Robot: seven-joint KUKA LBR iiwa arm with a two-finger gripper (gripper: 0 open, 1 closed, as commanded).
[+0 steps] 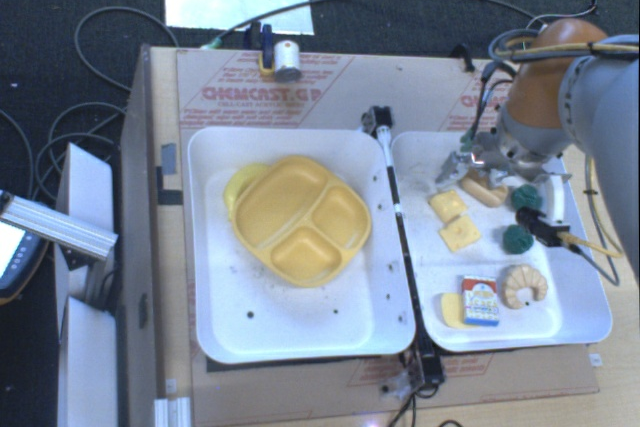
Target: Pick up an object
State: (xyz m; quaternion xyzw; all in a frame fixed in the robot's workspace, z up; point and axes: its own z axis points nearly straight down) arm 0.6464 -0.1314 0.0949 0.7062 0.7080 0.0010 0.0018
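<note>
Over in the left bin [215,315] a yellow divided tray [300,220] lies tilted, and in the right bin [590,310] sit two yellow crackers [455,220], a small box [481,301], a croissant [526,284] and two green pieces [522,215]. The pincer [470,165] is low at that bin's far end, touching or just above a tan piece [487,190]. Whether it grips anything, I cannot tell.

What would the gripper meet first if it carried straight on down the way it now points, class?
Most likely the tan bread-like piece directly under the gripper in the right bin, though depth is hard to judge from this slanted view.
</note>
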